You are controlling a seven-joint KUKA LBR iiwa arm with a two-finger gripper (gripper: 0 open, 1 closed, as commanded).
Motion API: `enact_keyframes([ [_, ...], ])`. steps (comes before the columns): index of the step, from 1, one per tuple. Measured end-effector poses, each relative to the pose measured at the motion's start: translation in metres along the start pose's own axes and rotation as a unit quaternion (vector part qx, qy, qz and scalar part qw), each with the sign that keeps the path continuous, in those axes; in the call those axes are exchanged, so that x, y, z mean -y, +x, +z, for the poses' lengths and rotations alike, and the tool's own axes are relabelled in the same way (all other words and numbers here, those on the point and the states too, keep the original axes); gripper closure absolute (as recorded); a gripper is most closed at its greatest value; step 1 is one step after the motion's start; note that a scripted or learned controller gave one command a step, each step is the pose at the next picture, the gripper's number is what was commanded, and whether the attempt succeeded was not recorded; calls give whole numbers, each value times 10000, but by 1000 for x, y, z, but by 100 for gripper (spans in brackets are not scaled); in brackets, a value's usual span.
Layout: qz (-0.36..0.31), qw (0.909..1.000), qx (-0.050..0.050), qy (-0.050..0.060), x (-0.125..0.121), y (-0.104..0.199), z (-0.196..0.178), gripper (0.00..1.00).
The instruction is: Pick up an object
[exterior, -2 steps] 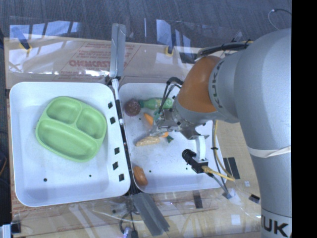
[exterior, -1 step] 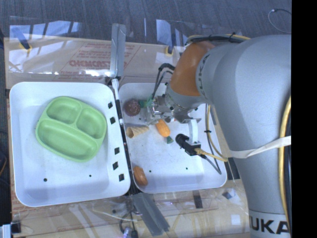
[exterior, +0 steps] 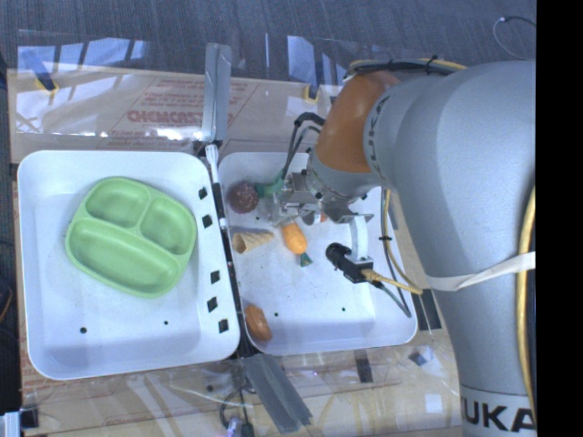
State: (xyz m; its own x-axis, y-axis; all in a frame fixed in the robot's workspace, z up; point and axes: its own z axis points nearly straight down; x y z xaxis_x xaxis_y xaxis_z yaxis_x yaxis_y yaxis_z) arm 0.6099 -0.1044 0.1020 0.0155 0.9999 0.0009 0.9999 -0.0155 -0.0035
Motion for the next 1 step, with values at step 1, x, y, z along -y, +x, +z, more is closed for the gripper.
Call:
enact_keyframes([
  [1,1659,9861,2,-9,-7,20,-90,100],
])
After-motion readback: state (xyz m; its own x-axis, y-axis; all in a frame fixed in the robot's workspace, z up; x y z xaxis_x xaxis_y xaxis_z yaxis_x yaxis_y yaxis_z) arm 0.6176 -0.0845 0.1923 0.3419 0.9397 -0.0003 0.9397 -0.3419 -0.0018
